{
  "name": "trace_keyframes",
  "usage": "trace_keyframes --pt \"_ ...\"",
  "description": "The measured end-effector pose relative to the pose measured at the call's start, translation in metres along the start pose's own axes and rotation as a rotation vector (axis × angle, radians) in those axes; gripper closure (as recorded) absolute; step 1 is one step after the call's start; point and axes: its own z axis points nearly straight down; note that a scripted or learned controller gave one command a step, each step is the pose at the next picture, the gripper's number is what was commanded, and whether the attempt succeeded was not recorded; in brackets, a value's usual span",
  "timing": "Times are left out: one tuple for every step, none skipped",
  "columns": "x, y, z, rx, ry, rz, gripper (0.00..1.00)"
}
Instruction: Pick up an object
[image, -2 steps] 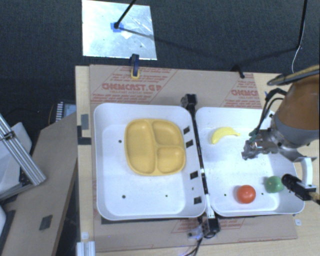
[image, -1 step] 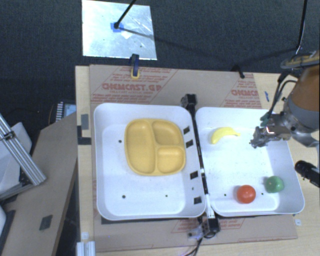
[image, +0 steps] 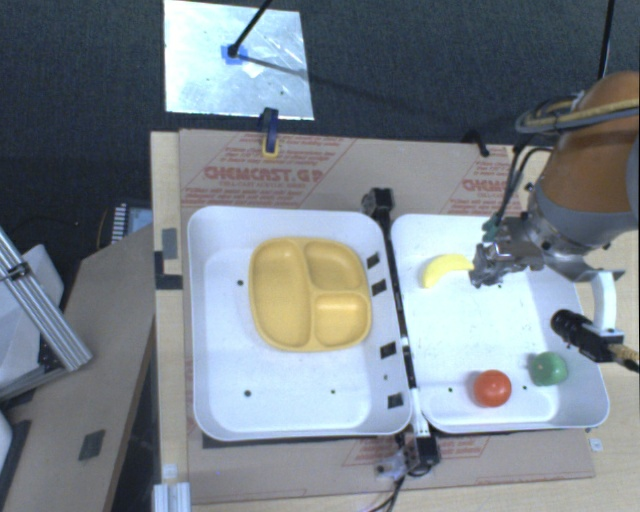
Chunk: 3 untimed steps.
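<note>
Camera view: the gripper (image: 487, 268) hangs over the right bin (image: 440, 340), just beside the yellow banana (image: 446, 268) lying near the bin's rear. Finger state cannot be determined. A red tomato (image: 491, 388) and a green object (image: 547, 368) rest near the front edge. The left bin (image: 215, 390) contains a yellow divided plate (image: 308, 293).

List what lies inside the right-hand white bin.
In the right bin: a yellow banana-shaped piece, a red ball and a green ball. The gripper and arm cover part of the bin's floor.
</note>
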Motion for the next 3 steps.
trace_keyframes --pt "0.041 0.008 0.010 0.003 0.000 0.001 1.00" --pt "0.090 0.020 0.028 0.003 0.000 0.001 1.00" --pt "0.137 0.029 0.025 0.001 0.002 -0.001 1.00"
